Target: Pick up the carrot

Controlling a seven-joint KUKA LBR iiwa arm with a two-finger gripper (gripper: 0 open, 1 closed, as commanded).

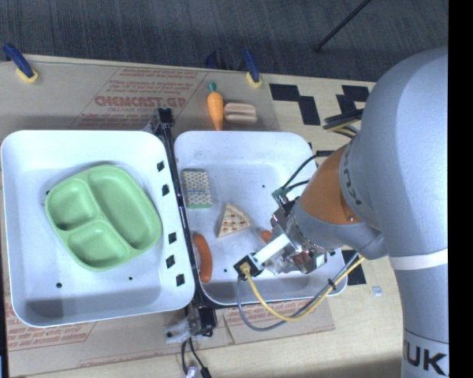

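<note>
Behind the right white bin point(299, 144), on the cardboard, the small orange carrot with green top point(214, 109) lies beside a tan bread piece point(240, 113). Low inside this bin is the gripper point(288, 258); its opening I cannot tell.

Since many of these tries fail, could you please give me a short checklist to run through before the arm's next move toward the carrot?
1. Carrot located: ok. The carrot lies on the bench beyond the right bin, outside both bins.
2. Gripper near carrot: not ok. The gripper is low in the right bin's near corner, far from it.
3. Gripper free of objects: cannot tell.
4. Neighbour clearance: not ok. A tan sandwich-like toy sits right beside the carrot.
5. Carrot lie: ok. It lies flat, green top pointing away from the bins.
</note>
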